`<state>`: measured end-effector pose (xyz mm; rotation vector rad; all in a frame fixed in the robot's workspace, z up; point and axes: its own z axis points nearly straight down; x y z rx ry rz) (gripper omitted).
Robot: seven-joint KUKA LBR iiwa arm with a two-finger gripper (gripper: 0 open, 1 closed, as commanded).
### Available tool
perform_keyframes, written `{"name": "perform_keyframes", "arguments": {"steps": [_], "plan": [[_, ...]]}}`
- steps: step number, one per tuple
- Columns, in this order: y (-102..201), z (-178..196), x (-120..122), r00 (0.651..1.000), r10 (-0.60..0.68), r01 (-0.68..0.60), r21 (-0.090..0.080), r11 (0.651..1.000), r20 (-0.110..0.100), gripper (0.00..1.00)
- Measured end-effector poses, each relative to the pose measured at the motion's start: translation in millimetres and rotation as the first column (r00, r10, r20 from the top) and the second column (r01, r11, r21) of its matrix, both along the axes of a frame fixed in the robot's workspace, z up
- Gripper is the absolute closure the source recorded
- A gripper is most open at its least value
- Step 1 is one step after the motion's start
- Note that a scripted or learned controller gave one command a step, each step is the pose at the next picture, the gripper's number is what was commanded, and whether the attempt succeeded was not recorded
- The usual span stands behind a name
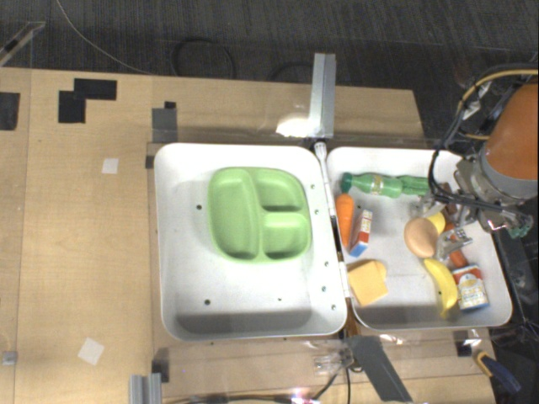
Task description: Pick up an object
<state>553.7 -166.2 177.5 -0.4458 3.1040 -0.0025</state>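
One gripper [452, 241], metallic, low over the right bin [396, 305] among the items; finger state cannot be told. Touching or just beside it: one smooth tan egg [419, 237]; one curved yellow banana [442, 283]; one small can [471, 289], red-labelled. Further left: one green plastic bottle [383, 184], lying flat; one tapered orange carrot [345, 215]; one small carton [361, 231]; one yellow cheese wedge [368, 281]. Left bin [181, 310]: one green three-compartment plate [257, 214], rounded corners.
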Motion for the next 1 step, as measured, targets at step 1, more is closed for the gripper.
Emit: {"name": "perform_keyframes", "arguments": {"steps": [1], "plan": [[-2.3, -74.4, -55.8, 0.962, -0.273, 0.273, 0.003, 0.962, -0.009, 1.0]]}}
